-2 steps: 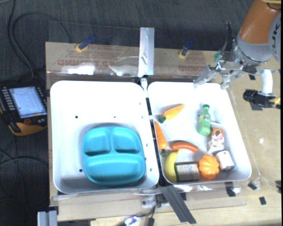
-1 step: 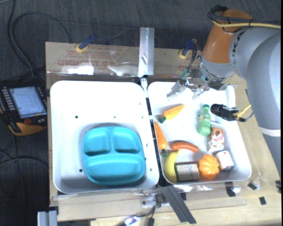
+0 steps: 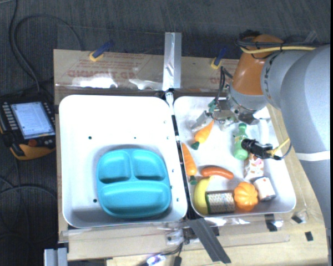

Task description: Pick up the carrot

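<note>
A small orange carrot with a green stem end lies tilted in the upper left of the right bin. A second, longer carrot rests along that bin's left wall. My gripper hangs low over the bin's back part, right at the small carrot's upper end. Its fingers are spread open, with one grey finger to the carrot's upper left. The carrot lies on the bin floor, not held. The grey arm with its orange band comes in from the upper right.
The right bin also holds a red-orange pepper, a banana, a grater, a small pumpkin, a green bottle and a small carton. The left bin holds a blue divided tray.
</note>
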Robot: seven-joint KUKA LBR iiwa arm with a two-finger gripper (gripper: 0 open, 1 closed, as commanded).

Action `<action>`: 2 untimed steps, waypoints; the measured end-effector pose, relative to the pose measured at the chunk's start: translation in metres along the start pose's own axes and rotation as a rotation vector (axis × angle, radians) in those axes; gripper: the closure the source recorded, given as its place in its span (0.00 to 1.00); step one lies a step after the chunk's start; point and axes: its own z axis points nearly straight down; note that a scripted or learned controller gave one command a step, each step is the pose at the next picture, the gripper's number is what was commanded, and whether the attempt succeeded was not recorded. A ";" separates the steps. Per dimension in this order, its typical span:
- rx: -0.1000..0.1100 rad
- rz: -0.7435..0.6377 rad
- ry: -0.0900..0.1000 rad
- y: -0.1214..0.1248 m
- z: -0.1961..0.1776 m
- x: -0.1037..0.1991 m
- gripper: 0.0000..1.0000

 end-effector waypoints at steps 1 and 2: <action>0.004 0.000 0.005 0.000 -0.006 0.002 1.00; 0.003 0.134 -0.002 0.024 -0.089 0.074 1.00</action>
